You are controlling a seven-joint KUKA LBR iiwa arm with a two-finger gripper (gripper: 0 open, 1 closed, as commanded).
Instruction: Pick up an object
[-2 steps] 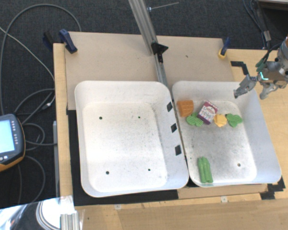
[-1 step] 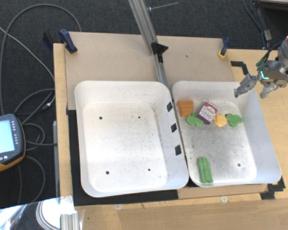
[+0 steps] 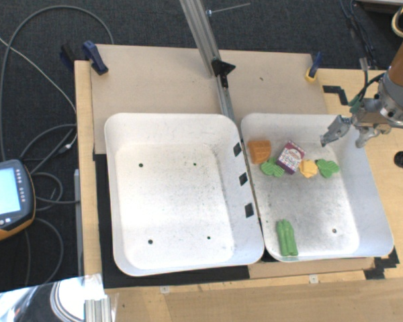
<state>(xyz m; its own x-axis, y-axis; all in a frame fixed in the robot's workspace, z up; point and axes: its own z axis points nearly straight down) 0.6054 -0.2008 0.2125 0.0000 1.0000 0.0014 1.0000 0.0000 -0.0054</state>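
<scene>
In the right bin [image 3: 363, 200] lie an orange block [image 3: 258, 150], a purple and white box [image 3: 290, 157], a small yellow piece [image 3: 309, 169], a green piece [image 3: 328, 168] beside it, another green piece [image 3: 273, 169] left of the box, and a long green object [image 3: 286, 237] near the front wall. My gripper [image 3: 349, 132] hangs over the bin's far right corner, above and to the right of the cluster. Its fingers are spread, open, with nothing between them.
The left bin [image 3: 121, 180] stands beside the right one. A slanted metal pole [image 3: 200, 29] runs down to the gap between the bins. Blue clamps [image 3: 94, 56] hold the board's back corners. A pendant [image 3: 7, 200] lies off the bench at left.
</scene>
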